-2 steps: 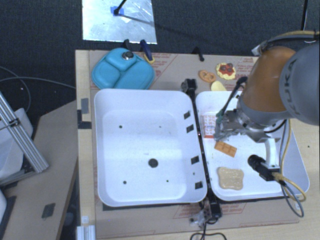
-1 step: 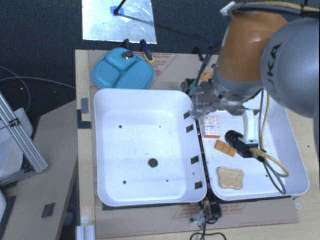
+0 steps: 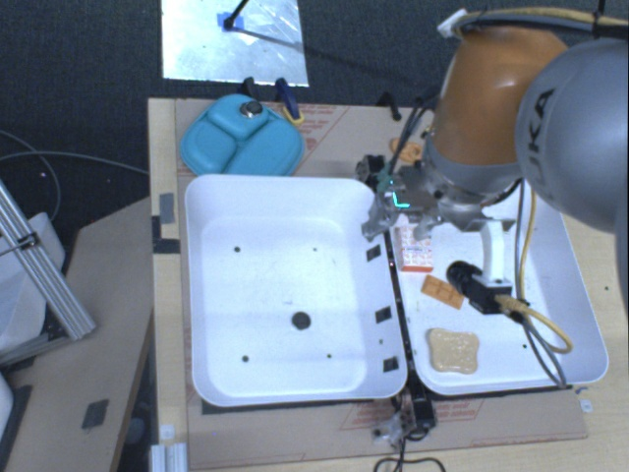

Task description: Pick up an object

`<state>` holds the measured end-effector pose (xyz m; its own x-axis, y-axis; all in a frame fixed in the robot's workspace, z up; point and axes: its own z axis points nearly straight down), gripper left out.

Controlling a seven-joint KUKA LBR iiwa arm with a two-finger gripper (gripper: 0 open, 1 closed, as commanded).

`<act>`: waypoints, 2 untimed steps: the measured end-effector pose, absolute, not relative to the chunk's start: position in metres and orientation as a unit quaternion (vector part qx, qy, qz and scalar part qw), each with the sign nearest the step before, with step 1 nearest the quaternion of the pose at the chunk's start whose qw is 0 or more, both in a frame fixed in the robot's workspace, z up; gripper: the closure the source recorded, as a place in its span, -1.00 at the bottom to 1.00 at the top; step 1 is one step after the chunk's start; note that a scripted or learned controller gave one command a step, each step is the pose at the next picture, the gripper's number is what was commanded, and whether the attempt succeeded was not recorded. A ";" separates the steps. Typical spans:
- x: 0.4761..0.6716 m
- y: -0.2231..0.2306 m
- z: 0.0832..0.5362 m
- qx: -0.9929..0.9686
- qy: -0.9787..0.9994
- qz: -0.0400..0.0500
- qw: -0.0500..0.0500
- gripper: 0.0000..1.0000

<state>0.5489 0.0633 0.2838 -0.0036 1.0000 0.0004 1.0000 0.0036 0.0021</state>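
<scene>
Two shallow white bins sit side by side on the bench, seen from the overhead camera. The grey arm [image 3: 580, 136], with its orange band, reaches in from 3 o'clock and hangs over the far side of the right bin [image 3: 565, 273].

The gripper [image 3: 401, 229] is at the right bin's 10 o'clock corner, right by the wall the two bins share. From here I cannot tell whether it is open or closed, and I see nothing held in it.

A red-and-white packet [image 3: 415, 249] lies flat on the bin floor just beneath the gripper, on its 5 o'clock side, and the gripper covers the packet's far edge. A small orange block [image 3: 442, 291] lies near the packet at its 5 o'clock, lying at a slant. A tan slab [image 3: 453, 350] that looks like toast rests flat at about the right bin's 7 o'clock, close to the near wall.

In the left bin [image 3: 256, 283] one small dark disc [image 3: 301, 320] lies a little toward 5 o'clock of centre, well apart from the gripper.

Beyond the left bin, at its 12 o'clock, a blue lidded container [image 3: 243, 138] sits on the bench. Farther back, a shiny metal sheet [image 3: 234, 26] lies on the dark floor.
</scene>
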 end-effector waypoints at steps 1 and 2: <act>0.491 0.123 0.349 0.706 0.708 0.001 0.001 -1.00; 0.487 0.095 0.353 0.707 0.707 0.001 0.001 -1.00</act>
